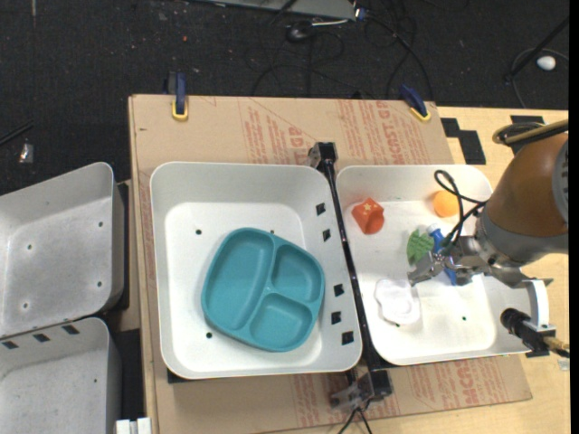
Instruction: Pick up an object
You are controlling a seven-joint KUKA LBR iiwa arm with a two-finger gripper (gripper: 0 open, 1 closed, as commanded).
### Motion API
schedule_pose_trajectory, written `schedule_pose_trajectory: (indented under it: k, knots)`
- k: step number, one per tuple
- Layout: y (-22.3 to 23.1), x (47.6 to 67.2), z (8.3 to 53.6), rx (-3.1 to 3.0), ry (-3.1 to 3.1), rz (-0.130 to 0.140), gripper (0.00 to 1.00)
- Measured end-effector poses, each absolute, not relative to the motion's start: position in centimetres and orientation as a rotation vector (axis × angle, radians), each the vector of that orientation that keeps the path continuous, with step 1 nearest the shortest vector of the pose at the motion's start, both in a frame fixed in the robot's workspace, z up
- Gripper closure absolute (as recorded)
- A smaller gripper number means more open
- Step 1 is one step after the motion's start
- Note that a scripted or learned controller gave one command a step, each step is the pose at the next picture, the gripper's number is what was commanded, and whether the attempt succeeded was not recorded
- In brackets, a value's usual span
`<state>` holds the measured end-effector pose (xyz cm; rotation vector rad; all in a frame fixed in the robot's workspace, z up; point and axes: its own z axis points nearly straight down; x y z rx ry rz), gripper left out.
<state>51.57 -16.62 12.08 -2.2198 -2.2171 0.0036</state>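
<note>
The green toy (419, 243) lies mid right bin (470, 346), a blue piece (440, 240) touching it. It looks light, small and stiff; a pinch across its narrow body should do. The gripper (425, 272) hangs just below it; whether it is parted I cannot tell. Red toy (367, 214), orange ball (445, 204) and white lump (396, 301) lie near.

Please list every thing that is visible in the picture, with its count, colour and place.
bins: two, white, side by side on the bench
divided plate: one, teal, in the left bin
red object: one, right bin, far left part
orange ball: one, right bin, far right part
green object: one, right bin, middle
white object: one, right bin, near side
clamps: two, yellow and blue, far edge of the board
hand: one, metal, over the right bin beside the green object
</note>
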Motion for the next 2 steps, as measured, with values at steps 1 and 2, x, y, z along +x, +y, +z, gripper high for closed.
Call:
schedule_pose_trajectory:
  k: [1, 2]
  knots:
    - [-16.6, 51.6, 9.1, -2.222, -2.218, 0.001, 0.0]
    - [-16.5, 51.7, 10.3, -2.225, -2.22, -0.003, 1.0]
